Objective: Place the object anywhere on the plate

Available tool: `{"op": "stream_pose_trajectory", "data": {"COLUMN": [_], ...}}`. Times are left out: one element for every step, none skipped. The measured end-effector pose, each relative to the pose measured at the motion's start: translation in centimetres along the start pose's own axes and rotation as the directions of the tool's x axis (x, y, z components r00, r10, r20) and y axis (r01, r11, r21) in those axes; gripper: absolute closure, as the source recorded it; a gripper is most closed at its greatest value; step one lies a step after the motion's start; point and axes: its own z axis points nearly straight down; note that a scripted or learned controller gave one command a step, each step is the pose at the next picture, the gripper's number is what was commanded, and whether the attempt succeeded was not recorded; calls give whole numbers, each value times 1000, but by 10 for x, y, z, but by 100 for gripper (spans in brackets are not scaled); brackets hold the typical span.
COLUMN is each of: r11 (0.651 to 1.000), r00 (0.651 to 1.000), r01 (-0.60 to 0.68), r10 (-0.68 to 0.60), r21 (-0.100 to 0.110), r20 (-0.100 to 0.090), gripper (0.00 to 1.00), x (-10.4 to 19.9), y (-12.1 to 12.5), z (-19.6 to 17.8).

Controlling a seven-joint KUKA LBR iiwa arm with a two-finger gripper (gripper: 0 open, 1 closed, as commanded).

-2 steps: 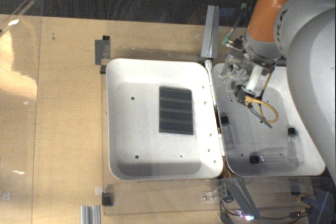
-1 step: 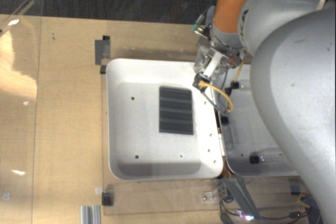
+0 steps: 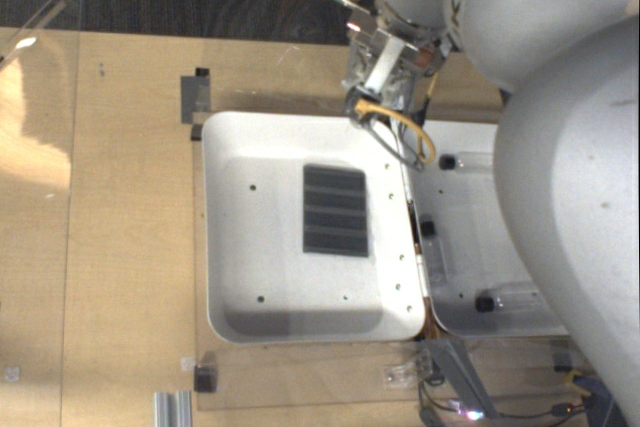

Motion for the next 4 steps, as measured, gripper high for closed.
{"op": "stream_pose_trajectory", "data": {"r11": [1000, 957, 780, 758], "r00": [1000, 957, 780, 758], "r01": [-11, 289, 625, 652], "r10": [11, -289, -625, -652], "r21": [5, 9, 5, -5], "r20": [3, 2, -2, -4], "gripper": [100, 100, 100, 100], "x": [64, 98, 61, 41], "y": [-38, -59, -98, -151], "z": [42, 169, 168, 208]}}
